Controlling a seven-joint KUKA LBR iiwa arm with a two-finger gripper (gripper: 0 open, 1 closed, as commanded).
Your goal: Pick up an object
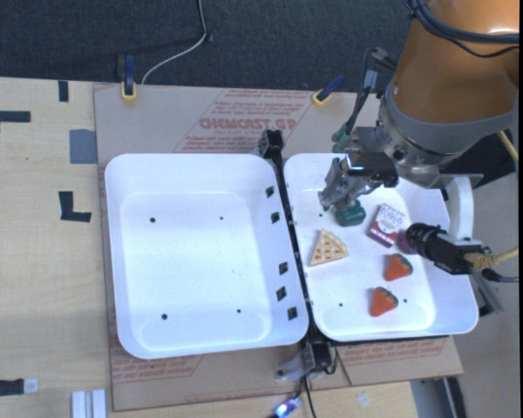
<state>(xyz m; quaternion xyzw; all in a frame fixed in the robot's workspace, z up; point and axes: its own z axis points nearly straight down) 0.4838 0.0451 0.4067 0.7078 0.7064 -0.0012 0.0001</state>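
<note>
Your gripper point(340, 192) low in right bin point(449, 320), upper left part, over green piece point(354, 213) (touching or not, you can't tell; grip state unclear too). Waffle point(329, 249) just below, box point(388, 225) right, two strawberries point(398, 267) nearer front

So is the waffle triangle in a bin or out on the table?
In. The waffle triangle lies on the right bin's white floor, near the divider.
</note>
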